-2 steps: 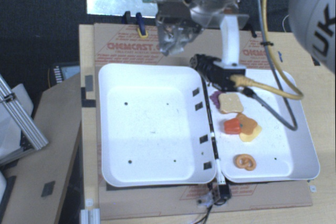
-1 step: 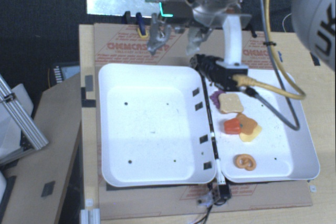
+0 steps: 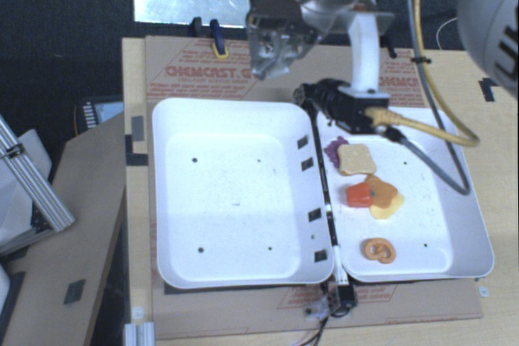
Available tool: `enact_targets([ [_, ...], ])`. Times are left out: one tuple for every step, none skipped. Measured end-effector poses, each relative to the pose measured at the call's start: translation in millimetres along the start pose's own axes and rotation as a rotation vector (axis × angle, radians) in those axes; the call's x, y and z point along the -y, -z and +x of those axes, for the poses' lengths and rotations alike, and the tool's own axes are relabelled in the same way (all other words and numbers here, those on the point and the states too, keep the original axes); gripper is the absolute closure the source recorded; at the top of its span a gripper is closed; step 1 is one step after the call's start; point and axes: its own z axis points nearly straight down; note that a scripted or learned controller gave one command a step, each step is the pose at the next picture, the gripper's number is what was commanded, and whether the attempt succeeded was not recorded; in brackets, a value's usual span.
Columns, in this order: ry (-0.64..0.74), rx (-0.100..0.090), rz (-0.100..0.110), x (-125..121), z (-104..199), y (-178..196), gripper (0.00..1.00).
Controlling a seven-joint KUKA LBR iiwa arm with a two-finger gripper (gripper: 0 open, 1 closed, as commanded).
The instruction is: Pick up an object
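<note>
The right bin (image 3: 454,247) holds several small toy foods. A tan bread slice (image 3: 357,160) lies near the divider, with a purple piece (image 3: 334,148) touching its left side. Below them a red piece (image 3: 359,195) rests against a yellow piece (image 3: 389,202). A brown pretzel (image 3: 379,250) lies near the front wall. My gripper (image 3: 272,57) hangs high over the cardboard behind the left bin's (image 3: 235,190) back wall, well away from all the foods. I see nothing hanging from it.
Cardboard (image 3: 195,69) lies under both bins. A yellow cable (image 3: 438,130) loops over the right bin's back right part. A blue clamp (image 3: 217,40) sits on the cardboard's back edge. A metal rail (image 3: 32,182) stands at the left.
</note>
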Motion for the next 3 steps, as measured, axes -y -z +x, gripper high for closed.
enact_targets([
  [0.001,0.000,0.001,0,0,0,0.00],
  [0.004,-0.002,-0.002,0,0,11,1.00],
  [0.005,-0.001,-0.001,0,0,11,0.00],
])
